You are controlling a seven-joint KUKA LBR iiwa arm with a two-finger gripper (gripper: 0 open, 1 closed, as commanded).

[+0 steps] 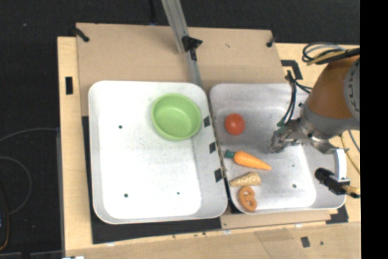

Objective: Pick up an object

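Observation:
In the right bin (267,97) lie a red tomato (235,124), an orange carrot (250,160) with a green stem end, a pale beige piece (245,179) and a brown pretzel (247,198) near the front edge. My gripper (280,140) hangs low over the right bin's middle, right of the tomato and up and to the right of the carrot's tip. Nothing shows between its fingers. A green bowl (176,116) sits upright in the left bin (121,191), near its back right corner.
A grey metal post (173,3) slants up from the bins' shared back edge. The bins rest on a brown board (133,51) on the bench. The arm's orange band (330,91) rises over the right bin's right side.

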